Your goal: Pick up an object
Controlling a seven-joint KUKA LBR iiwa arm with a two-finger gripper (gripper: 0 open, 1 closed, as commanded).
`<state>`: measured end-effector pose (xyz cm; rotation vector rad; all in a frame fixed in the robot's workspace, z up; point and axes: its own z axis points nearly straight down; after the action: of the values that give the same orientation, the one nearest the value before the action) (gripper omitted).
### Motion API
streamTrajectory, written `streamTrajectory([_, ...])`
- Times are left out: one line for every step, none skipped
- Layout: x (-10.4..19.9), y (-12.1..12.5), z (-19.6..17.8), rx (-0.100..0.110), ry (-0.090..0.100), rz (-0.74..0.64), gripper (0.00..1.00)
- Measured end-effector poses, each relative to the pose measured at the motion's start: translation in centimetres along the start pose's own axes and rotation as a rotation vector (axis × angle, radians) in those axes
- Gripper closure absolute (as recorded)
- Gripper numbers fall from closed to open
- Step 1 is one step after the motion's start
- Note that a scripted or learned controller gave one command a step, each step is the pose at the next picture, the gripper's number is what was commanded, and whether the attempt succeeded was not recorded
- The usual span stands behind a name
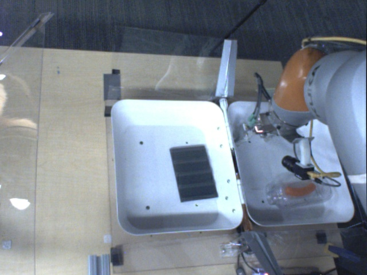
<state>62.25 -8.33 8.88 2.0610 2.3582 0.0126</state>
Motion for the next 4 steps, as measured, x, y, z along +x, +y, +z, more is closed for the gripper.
streamTrajectory([-5.0,-6.8,-3.2,0.007,0.001,-0.045,0.00])
streamTrajectory([-7.3,-13.1,-0.3,-0.001,-0.003,-0.018,0.00])
streamTrajectory([-4.7,-14.0,-6.7,0.006,-0.001,0.169,0.00])
streamTrajectory([-1.6,-13.5,-0.3,-0.001,-0.002,0.020,0.00])
